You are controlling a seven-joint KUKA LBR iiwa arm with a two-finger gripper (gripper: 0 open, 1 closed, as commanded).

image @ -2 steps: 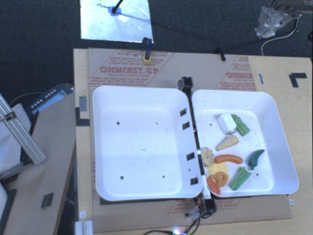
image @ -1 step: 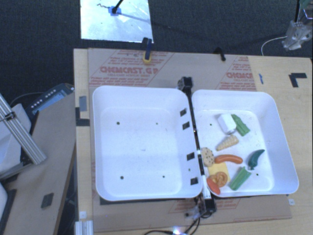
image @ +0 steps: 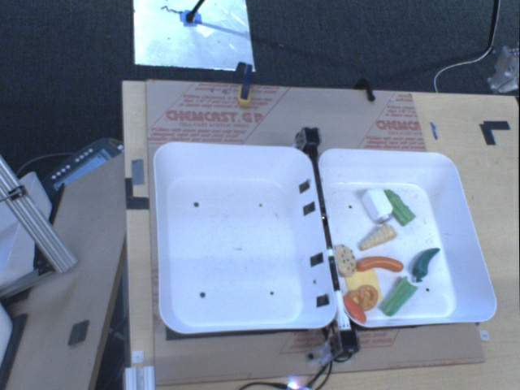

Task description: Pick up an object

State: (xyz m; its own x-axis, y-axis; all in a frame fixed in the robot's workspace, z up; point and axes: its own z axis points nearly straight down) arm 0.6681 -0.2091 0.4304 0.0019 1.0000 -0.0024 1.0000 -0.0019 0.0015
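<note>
Inspection of the desk (image: 455,112): two shallow white bins sit side by side on it. The left bin (image: 236,234) holds no pickable item that I can make out. All candidate objects lie in the right bin (image: 467,218), which I take as my landmark.

Contents of the right bin, all toy food by appearance: a white block (image: 376,204) near its centre, touching or just beside a light green piece (image: 400,207). Below them lies a ribbed yellow corn-like cone (image: 379,236). Toward the bin's left wall sits a speckled cookie (image: 345,259), with a red sausage (image: 379,263) just beside it. A dark teal pepper (image: 424,262) lies toward the right wall. At the near left corner are a yellow slab (image: 365,281) and an orange-red slice (image: 360,299), overlapping; a green pod (image: 397,296) lies near them.

State of my end effector: I cannot tell from this view.

Judgement: the pick has not begun; this is the target-selection step. The next move calls for reaching over the right bin and descending on an isolated item. The teal pepper looks best separated; the corner cluster risks a double contact.
</note>
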